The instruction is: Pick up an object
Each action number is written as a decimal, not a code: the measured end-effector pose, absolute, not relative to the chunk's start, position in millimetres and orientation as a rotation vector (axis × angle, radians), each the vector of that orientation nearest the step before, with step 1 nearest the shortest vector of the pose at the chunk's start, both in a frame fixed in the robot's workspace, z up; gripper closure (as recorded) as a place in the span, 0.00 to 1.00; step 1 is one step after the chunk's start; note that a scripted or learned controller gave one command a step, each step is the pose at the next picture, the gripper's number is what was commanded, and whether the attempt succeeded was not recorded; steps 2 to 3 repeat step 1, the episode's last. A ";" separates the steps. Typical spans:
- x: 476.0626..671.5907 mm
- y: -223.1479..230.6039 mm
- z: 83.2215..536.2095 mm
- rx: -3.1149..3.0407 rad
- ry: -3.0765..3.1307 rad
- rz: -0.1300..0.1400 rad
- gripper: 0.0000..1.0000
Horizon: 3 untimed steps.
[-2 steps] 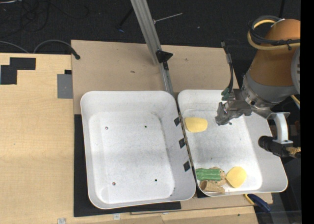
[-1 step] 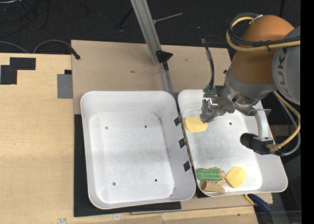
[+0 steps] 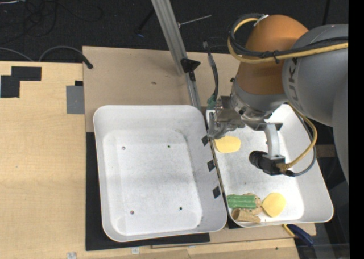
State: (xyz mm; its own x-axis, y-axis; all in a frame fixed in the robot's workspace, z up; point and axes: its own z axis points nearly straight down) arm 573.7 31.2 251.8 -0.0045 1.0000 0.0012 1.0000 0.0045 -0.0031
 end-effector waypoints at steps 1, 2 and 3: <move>565.4 84.8 242.4 -2.213 -2.222 0.005 1.00; 565.4 84.8 242.4 -2.213 -2.222 0.005 1.00; 565.4 84.8 242.4 -2.213 -2.222 0.005 1.00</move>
